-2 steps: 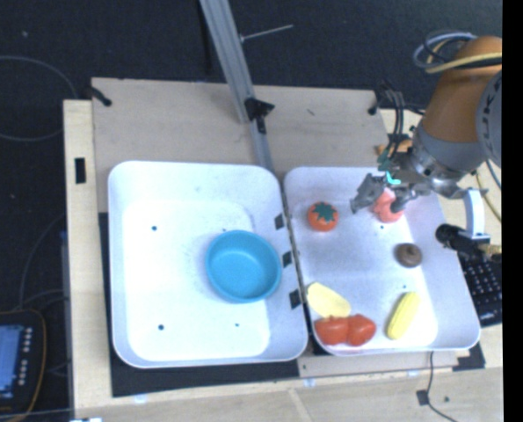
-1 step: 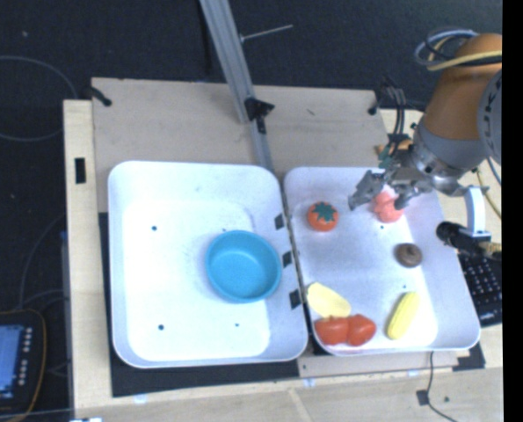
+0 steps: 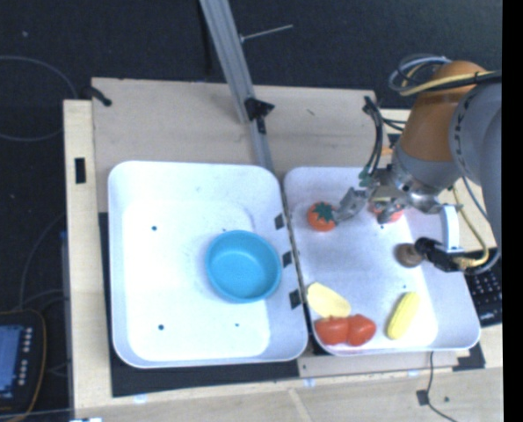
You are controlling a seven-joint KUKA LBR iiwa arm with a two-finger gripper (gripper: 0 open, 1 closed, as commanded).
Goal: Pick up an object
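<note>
Red tomato (image 3: 322,216) sits loose in the right bin (image 3: 437,334), hand (image 3: 373,202) just beside it, open, empty, probably lining up a grab.

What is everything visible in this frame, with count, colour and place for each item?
bins: 2, white, side by side on the bench
bowl: 1, blue, left bin, toward its right side
tomato: 1, red with green top, right bin, upper left part
yellow piece: 1, pale yellow, right bin, near its lower left edge
red pepper: 1, red, right bin, bottom edge, just below the yellow piece
corn cob: 1, yellow, right bin, lower right
small round object: 1, brown, right bin, right side; too small to identify
metal pole: 1, grey, slanting from the top down to between the bins
screen: 1, blue display, lower left, off the bench
arm: 1, grey with orange band, over the right bin's upper right
gripper: 1, beside the tomato, to its right
</note>
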